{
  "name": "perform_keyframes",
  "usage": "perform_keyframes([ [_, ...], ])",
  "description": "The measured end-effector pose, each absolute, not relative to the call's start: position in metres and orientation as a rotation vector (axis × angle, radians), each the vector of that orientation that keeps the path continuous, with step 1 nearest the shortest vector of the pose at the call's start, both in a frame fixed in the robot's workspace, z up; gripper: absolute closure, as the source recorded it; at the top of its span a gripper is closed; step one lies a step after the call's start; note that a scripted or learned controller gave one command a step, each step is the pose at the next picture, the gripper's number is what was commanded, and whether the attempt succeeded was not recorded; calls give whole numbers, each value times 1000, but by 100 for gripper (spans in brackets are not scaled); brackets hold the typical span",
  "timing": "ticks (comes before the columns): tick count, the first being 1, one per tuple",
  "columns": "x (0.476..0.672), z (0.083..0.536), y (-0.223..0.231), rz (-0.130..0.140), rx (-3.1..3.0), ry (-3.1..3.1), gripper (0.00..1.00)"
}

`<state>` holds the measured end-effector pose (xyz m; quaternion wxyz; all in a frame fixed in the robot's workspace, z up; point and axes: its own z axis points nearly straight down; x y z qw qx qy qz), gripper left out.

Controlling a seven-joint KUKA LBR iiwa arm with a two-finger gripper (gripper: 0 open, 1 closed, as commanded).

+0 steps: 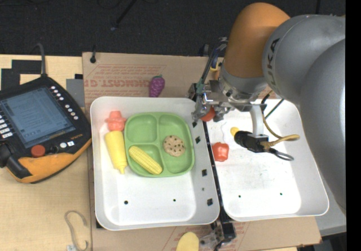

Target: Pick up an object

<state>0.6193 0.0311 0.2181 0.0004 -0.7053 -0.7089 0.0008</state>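
While the left bin (113,199) keeps a green tray (186,161) with toy corn (145,159) and a cookie (174,145), loose pickable pieces lie in the right bin (293,199). A red toy (220,152) sits near its left wall, and the pincer (210,110) hangs at the far-left corner; I cannot tell its state.

Arm (307,69): big rounded grey shell, smooth, slight sheen. Orange band (254,38) at its 9 o'clock, dome-shaped, above wrist. Below that, grey wrist ring, dark metal brackets w/ thin wires. Yellow cable (282,140) at 6 o'clock, plus a black one.
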Motion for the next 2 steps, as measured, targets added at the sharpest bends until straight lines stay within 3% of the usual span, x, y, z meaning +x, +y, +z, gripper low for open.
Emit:
perform_keyframes([
  [1,610,235,28,1,-2220,-2221,100],
  [2,617,235,37,1,-2221,-2219,100],
])
